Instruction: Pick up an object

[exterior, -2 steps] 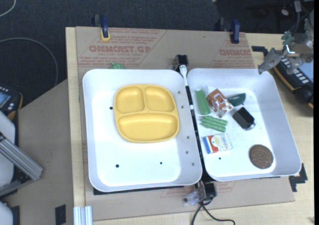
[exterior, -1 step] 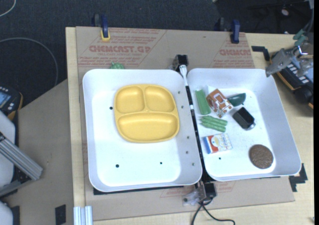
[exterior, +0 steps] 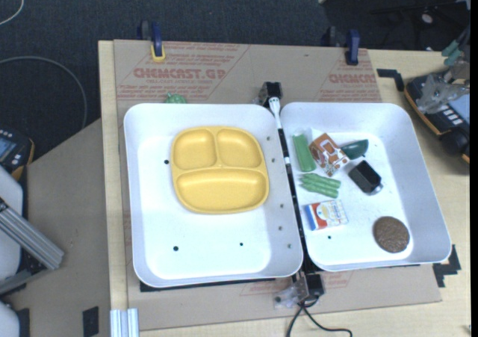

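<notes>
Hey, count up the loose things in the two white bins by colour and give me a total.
Yellow: 1, divided plate
Green: 3, long piece, bean pod, dark piece
Black: 1, block
Brown: 1, round cookie
Orange and white: 1, small carton
White printed: 1, flat packet
Total: 8

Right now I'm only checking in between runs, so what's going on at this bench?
Nothing is being handled at this moment. The left bin holds a yellow divided plate. The right bin holds the small things to pick from: a green stick, a green pea pod, a small orange and white box, a dark green piece, a black block, a flat printed card and a brown round cookie. All lie loose in the bin, none yet picked up.
</notes>
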### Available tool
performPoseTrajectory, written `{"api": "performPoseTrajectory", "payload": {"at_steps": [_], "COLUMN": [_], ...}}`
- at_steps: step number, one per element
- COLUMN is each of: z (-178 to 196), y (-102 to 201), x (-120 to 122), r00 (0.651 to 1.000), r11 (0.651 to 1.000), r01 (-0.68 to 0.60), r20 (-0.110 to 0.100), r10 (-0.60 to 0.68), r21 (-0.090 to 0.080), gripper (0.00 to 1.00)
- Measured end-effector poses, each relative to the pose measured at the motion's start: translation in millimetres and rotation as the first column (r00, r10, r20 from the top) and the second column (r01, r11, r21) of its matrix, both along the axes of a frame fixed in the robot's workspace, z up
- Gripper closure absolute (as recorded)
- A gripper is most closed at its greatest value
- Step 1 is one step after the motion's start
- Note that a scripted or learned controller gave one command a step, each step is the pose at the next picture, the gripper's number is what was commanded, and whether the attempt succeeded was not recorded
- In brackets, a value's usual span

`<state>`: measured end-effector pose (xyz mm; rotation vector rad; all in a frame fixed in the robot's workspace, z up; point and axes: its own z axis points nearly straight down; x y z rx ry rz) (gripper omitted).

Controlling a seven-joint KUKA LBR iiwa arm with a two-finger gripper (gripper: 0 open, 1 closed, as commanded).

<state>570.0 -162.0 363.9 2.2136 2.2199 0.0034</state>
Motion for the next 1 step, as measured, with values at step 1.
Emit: {"api": "performPoseTrajectory", "payload": {"at_steps": [1], "z": [-68.2], "y": [45.9], "x": [-8.6], "r00": [1.0], "r11": [1.0], "r01": [-0.001], "r20": [-0.014], "r10": [0.002], "r21": [0.007], "gripper": [1.0]}}
